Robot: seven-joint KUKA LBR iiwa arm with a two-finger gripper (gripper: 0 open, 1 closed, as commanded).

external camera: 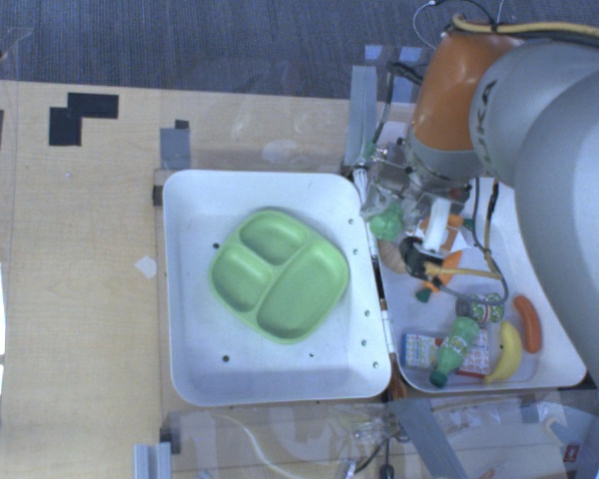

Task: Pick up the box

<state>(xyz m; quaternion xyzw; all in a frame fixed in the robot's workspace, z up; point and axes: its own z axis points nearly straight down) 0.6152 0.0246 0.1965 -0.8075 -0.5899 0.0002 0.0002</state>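
Observation:
The box (416, 348) is a small flat carton with red and white print. It lies near the front edge of the right bin (564, 372), and a green bottle (455, 345) rests partly across it. My gripper (394, 208) hangs over the far left corner of that bin, well behind the box and apart from it. A round green item (384, 225) sits just under the gripper. The grey arm with its orange band (454, 98) covers the back of the right bin.
The left bin (195, 367) holds a green divided plate (280, 274). Around the box lie a banana (509, 352), a red sausage (527, 323), a small can (487, 309), an orange carrot-like piece (437, 272) and a white and orange item (439, 226).

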